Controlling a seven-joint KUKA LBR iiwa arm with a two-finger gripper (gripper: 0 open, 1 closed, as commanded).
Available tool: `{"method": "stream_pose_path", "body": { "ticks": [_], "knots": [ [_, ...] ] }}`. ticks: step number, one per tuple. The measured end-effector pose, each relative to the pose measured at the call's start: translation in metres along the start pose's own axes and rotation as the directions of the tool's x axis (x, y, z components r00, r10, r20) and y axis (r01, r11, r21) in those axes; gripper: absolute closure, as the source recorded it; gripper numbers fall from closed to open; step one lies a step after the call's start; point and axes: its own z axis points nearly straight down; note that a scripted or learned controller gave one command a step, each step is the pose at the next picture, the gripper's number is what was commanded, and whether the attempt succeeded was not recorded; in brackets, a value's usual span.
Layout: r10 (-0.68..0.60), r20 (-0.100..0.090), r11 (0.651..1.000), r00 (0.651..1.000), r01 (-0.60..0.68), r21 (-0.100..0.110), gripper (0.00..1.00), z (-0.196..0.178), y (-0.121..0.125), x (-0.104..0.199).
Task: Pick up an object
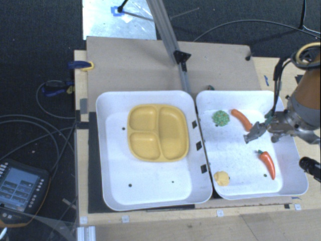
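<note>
Hovering over the right-hand white bin (288,187), the gripper (255,133) hangs at the end of the arm that reaches in from the right; whether it is wide or narrow I cannot tell, and nothing is seen held in it. Just up and to its left lies an orange sausage-like toy (241,119), with a green broccoli piece (220,118) further left. Below and to its right lies a red-orange chili pepper (268,164); a small yellow item (221,178) sits well below and to the left. A yellow divided plate (158,133) rests in the other bin, far left. Judging by this, the approach step is in hand: next comes choosing a target, centring over it and descending.
</note>
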Motion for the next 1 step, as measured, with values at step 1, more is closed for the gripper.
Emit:
{"method": "stream_pose_path", "body": {
  "ticks": [1],
  "knots": [
    [0.000,-0.001,1.000,1.000,0.000,0.001,0.00,0.0453,-0.0037,0.0072]
  ]
}}
